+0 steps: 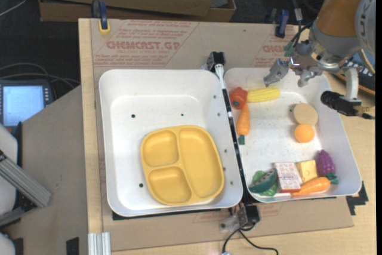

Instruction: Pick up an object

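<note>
Two shallow white bins are seen side by side on a cardboard-covered bench (149, 45), photographed from above at a slant. Nearest the camera, along the front wall of the right bin (349, 155), a cluster of toy food is packed closely: a green leafy piece (264, 182), a small red-and-white box (287, 175), a yellow cheese wedge (308, 169), a carrot (311, 186) and a purple bunch of grapes (324, 162) (the pieces overlap, so their edges are hard to separate). In the left bin (119, 98), a yellow divided tray (181, 163) is set toward the front, with three compartments.

Farther back in the right bin, an orange ball (304, 132) is seen just in front of a tan round disc (304, 113), the two nearly touching. Against the left wall a second carrot (243, 121) is laid lengthwise, with a red-orange pepper (238, 97) just behind it. A yellow corn cob (263, 94) is placed beside the pepper, near the bin's back wall.

Above the back rim, the gripper (292, 73) is held just beyond the corn cob, its two fingers spread apart and nothing seen between them. The grey and orange arm (346, 3) is cut off by the frame's upper right edge.
</note>
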